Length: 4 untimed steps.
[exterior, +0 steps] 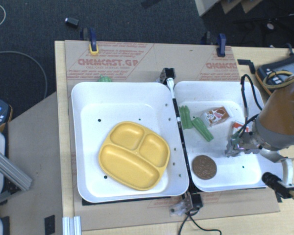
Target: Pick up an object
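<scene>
The camera view shows the task is not yet done: nothing sits in the pincer (233, 148), and I cannot tell how it is set. It hangs low in the right bin (220, 182), arm reaching from the right, near the brown disc (204, 166), green pieces (195, 123) and snack packet (216, 115).

**Colours across the two bins**

A yellow three-compartment plastic plate (134, 154) is glowing against the left shallow white bin (83, 131). In the right shallow white bin (206, 89), two green sticks (196, 124) are lying, a speckled brown round disc (204, 166) is showing, and a brown-and-white printed packet (216, 115) is sitting. The tan cardboard-covered worktop (137, 58) is bearing faded red lettering.
</scene>
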### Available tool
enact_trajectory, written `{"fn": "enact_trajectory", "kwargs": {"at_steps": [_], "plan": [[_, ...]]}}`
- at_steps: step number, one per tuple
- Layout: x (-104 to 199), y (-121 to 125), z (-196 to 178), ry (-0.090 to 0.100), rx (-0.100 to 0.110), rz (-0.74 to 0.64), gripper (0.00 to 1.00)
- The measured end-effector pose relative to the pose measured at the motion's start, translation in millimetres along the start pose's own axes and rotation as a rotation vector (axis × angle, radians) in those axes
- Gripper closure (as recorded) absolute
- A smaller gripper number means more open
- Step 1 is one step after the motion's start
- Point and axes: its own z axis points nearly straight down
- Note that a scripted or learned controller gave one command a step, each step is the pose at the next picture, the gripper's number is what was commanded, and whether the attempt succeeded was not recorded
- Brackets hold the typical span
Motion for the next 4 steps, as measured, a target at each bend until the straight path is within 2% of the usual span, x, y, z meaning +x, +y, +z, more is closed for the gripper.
{"fn": "enact_trajectory", "kwargs": {"at_steps": [4], "plan": [[-0.1,1.9,-39.3,-0.006,-0.009,0.0,1.0]]}}
